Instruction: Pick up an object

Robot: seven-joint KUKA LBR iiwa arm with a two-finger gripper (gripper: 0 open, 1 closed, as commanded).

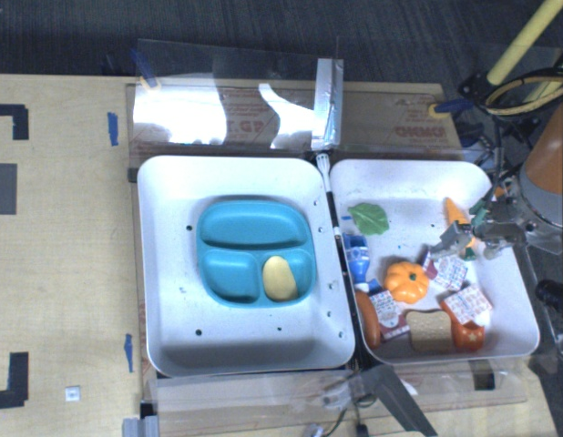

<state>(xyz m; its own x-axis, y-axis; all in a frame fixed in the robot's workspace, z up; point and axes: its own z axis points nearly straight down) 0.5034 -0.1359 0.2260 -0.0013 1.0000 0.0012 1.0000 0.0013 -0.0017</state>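
Pale wood bench (63,271), dark floor beyond its far edge. Two white bins sit side by side, walls touching at the middle. A clear plastic sheet with glare stands behind the left bin.

Left bin (163,317): a blue divided tray (229,235) in the middle, a yellow lemon-like piece (280,278) in its near right compartment. Wide bare white floor all round the tray.

Right bin (514,312): crowded along the near half. Green leaf (369,218) alone toward the far left, with bare floor around it and along the far wall. Small orange pumpkin (408,281) near the centre. A blue bottle-like item (357,260) lies against the left wall. A red sausage shape (368,319) along the near left wall, a brown bread-like block (430,331) beside it, a red piece (467,337) at the near right. Several small red-and-white packets (465,303) overlap these; their print is too small to read. An orange carrot-like piece (456,211) sits toward the far right, partly behind the gripper hardware.

Arm enters from the right, cut off by the frame edge; orange band (547,153) visible. Gripper (455,240) hangs low over the right bin's far right part, just beside the packets and near the pumpkin. Fingers blur into the clutter; cannot tell whether they are spread or closed, and nothing is plainly between them.
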